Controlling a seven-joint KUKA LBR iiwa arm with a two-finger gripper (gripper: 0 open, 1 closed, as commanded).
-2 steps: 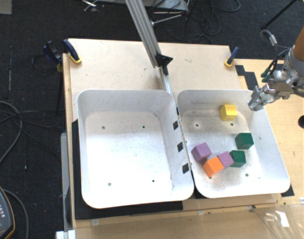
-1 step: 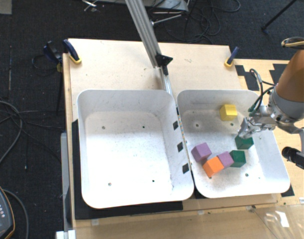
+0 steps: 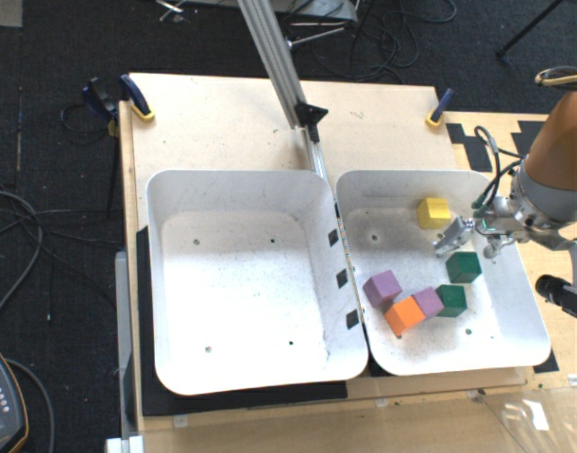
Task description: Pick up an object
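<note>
Right bin [image 3: 515, 347], contents listed from the near edge back.

- Orange block [image 3: 403, 316]: at 7 o'clock of the bin floor, nearest the viewer, touching the lilac block at its far side.
- Lilac block [image 3: 428, 302]: wedged between the orange block and a dark green block [image 3: 451, 299] at its 3 o'clock; all three touch.
- Purple block [image 3: 381, 288]: just beside the orange one, at its 11 o'clock, near the divider.
- Second green block [image 3: 464, 267]: farther back, just below the gripper.
- Yellow block [image 3: 433, 211]: farthest back, at 12 o'clock of the bin, standing apart.
- Gripper [image 3: 467, 237]: low over the bin between the yellow block and the second green block. Jaws appear spread, with nothing between them.

Left bin [image 3: 165, 253]: white, at 9 o'clock on the desk.

Risks, as judged:
- The jaws sit in the gap between two blocks; closing here likely catches nothing.
- A descent slightly toward 6 o'clock may land a finger on top of the green block and shove it aside.
- The near cluster is packed tight, leaving no room for fingers around any one block.
</note>
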